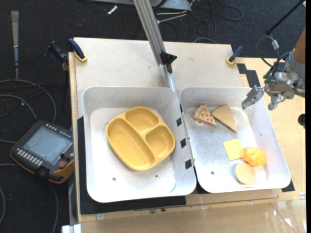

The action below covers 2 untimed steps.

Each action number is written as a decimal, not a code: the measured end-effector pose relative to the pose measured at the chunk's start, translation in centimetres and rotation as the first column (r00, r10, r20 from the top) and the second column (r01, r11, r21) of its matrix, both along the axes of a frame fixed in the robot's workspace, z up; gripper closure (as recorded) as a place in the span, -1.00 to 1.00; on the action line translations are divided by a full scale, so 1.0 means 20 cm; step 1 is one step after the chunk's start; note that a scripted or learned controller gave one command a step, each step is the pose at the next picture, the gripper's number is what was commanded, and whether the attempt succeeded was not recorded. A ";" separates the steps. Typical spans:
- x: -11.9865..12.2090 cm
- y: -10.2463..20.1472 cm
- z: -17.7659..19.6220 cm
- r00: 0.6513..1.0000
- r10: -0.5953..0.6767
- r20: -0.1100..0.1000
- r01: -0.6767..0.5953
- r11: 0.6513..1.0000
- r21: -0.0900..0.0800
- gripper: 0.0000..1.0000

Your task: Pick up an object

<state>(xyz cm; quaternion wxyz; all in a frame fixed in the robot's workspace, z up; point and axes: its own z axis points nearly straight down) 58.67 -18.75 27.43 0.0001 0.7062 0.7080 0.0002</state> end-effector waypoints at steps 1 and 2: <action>0.00 0.00 0.00 1.000 0.000 0.000 0.000 1.000 0.000 -1.00; 0.00 -0.01 -0.22 1.000 -0.003 -0.005 0.003 1.000 0.000 -1.00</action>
